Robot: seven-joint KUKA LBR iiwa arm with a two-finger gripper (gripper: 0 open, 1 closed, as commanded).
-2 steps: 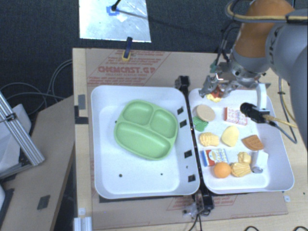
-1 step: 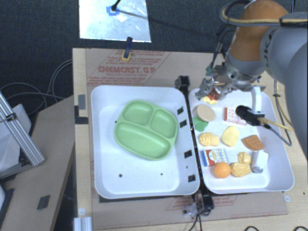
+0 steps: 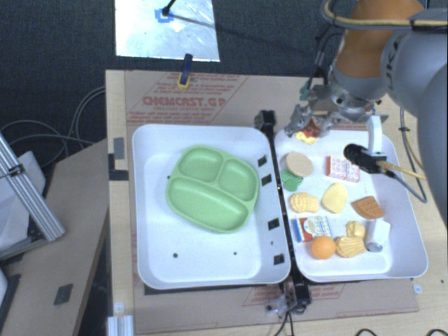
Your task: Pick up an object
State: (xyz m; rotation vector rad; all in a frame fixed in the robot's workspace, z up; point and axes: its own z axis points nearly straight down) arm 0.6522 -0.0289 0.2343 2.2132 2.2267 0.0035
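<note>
Nearest the camera, at the front of the right-hand white bin, there's a little crowd: a round orange ball-like fruit, a lumpy yellow pastry-looking piece touching it, and a small white card with a red and blue print just behind. Further in you get a ridged yellow toy, a pale yellow lemon-shaped piece, a brown wedge and a tan round cookie. The left-hand white bin holds a green three-section plastic plate.

At the far end, the two-finger gripper is low over the back corner of the right bin, right at a small yellow and red item. Honestly can't tell if the claw is open, closed or gripping anything; it's too cluttered there.

My worry: that item sits tight by the bin's back wall and the centre divider, so a finger could catch the rim, or just nudge the thing and come up empty.
</note>
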